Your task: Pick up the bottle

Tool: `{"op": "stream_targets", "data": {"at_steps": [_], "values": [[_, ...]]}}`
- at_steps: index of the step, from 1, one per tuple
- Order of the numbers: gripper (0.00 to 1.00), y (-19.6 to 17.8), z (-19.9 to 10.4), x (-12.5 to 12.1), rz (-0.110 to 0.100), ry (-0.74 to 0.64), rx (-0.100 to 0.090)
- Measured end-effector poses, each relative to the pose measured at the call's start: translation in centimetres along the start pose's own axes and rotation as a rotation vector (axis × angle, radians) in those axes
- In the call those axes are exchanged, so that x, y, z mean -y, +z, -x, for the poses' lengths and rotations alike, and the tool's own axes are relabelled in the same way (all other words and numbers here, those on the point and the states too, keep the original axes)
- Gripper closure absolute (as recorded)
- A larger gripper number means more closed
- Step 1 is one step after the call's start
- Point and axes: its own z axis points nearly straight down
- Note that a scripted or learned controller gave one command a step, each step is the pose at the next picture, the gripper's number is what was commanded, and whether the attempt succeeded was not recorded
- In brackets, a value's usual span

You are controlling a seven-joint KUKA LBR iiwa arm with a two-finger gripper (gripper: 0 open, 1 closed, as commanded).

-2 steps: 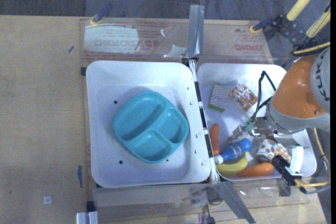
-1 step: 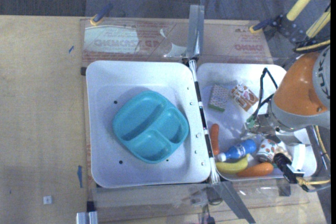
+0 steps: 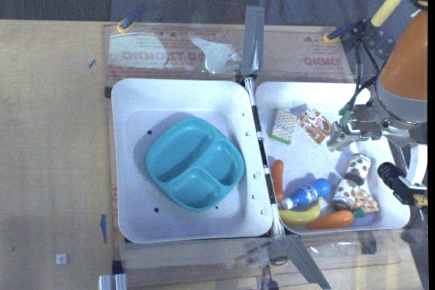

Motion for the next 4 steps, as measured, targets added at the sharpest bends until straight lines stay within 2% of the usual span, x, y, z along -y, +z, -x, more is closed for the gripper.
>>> {"op": "stream_targets", "data": {"at_steps": [1,2,3,4], "values": [[0.0,0.0,0.0,0.0,0.0,0.0,0.0],[0.0,15.3,1.5,3.1,-0.002,-0.032,-0.002],[1.0,14.4,1.5,3.0,0.001,-0.03,-0.001],[1.0,0.4,-4.9,2.7,-0.002,0.252,0.0]]}}
